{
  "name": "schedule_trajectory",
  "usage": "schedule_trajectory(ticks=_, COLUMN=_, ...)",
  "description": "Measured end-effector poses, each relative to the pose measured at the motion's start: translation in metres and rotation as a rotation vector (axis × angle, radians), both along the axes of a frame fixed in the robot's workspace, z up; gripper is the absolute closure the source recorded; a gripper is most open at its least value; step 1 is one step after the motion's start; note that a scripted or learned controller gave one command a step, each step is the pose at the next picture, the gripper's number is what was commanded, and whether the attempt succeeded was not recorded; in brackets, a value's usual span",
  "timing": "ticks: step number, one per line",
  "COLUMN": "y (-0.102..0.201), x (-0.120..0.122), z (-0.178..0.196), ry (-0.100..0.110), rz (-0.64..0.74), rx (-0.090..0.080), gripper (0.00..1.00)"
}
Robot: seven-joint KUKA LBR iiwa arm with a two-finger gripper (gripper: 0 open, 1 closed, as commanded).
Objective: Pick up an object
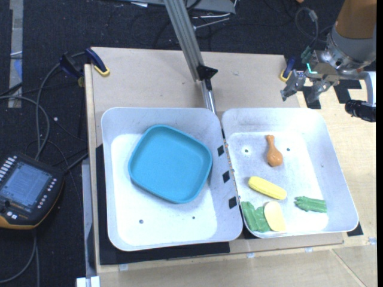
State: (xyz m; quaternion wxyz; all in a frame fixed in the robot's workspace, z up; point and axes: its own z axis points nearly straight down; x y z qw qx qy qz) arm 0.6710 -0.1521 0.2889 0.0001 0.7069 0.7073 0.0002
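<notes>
From the camera above the bench, I see my gripper [302, 88] up high at the far right, over the bare bench top [251, 82] and past the far edge of the right bin [335, 154]. My two fingers point down and look spread apart, with nothing between them. I am not holding anything.

The things I could pick up all lie in the right bin, nearer the camera than my gripper and a bit to the left of it in the picture. The closest one is the orange toy drumstick [273, 152]. It lies near the middle of the bin, well apart from my gripper. Its thin end points to the far side, toward me, and its fat round end points toward the camera. So its long side runs almost straight from far to near.

It is small, smooth and orange-brown. I think I would have to come toward the camera and go down to reach it.

Further on lie a yellow banana [267, 188], a green pod [310, 204], and a pale yellow piece [274, 216] touching a green piece [254, 216].

The left bin [119, 220] holds a blue plate [170, 163].
</notes>
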Motion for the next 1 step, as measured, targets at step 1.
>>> schedule_trajectory(ticks=1, y=0.0000, x=0.0000, z=-0.0001, ry=0.000, rz=0.000, rx=0.000, gripper=0.00)
